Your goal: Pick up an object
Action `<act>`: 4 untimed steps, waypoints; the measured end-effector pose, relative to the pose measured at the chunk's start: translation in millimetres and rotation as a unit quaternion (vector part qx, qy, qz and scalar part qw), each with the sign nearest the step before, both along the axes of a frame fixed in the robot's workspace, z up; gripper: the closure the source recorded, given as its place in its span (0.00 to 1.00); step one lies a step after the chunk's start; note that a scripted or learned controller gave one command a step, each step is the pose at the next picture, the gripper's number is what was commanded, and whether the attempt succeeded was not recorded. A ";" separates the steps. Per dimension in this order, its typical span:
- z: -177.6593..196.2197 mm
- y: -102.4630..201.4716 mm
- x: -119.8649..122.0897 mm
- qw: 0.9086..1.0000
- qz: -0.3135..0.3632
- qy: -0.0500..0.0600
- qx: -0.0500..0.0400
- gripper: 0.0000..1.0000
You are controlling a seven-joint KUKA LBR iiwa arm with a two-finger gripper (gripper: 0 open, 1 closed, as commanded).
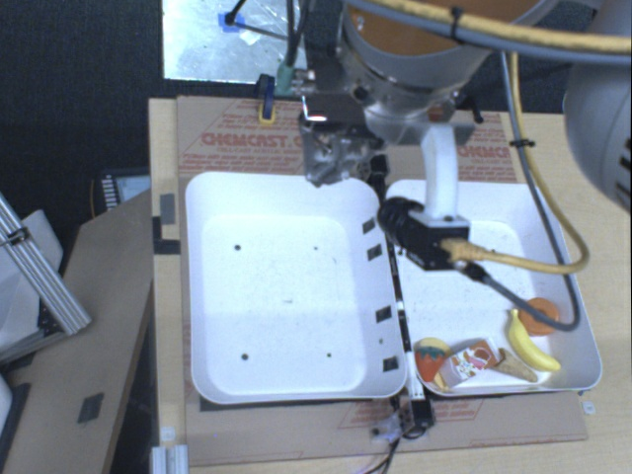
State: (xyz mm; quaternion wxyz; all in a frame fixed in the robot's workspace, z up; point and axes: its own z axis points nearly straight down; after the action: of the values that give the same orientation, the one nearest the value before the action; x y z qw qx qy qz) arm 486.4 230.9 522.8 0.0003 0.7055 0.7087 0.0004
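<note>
A yellow banana (531,344), an orange fruit (540,313), a tomato (431,356) and a small packet (468,361) lie clustered in the right bin's (583,363) near corner.

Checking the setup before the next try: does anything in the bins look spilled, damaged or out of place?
Nothing stands out. The banana, an orange item and a small packet lie bunched in the right bin's near corner, unspilled.

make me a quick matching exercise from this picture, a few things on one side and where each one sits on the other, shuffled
Things:
1. banana
2. gripper
3. orange
4. snack packet

Places:
A. over the far edge of the left bin
B. near edge of the right bin, left of the banana
C. right bin, just behind the banana's top
D. near right corner of the right bin, lying at a slant

Pairs: 1-D, 2-A, 3-C, 4-B
</note>
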 end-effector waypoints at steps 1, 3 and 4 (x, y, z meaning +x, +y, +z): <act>-12.8 -24.7 0.2 1.000 -0.003 0.000 0.000 1.00; 13.4 -119.3 0.3 1.000 0.000 -0.002 0.001 1.00; -14.2 -171.5 0.4 1.000 -0.004 0.000 -0.001 1.00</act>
State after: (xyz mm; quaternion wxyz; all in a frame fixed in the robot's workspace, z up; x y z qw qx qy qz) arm 486.8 59.4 508.6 0.0010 0.7086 0.7056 0.0003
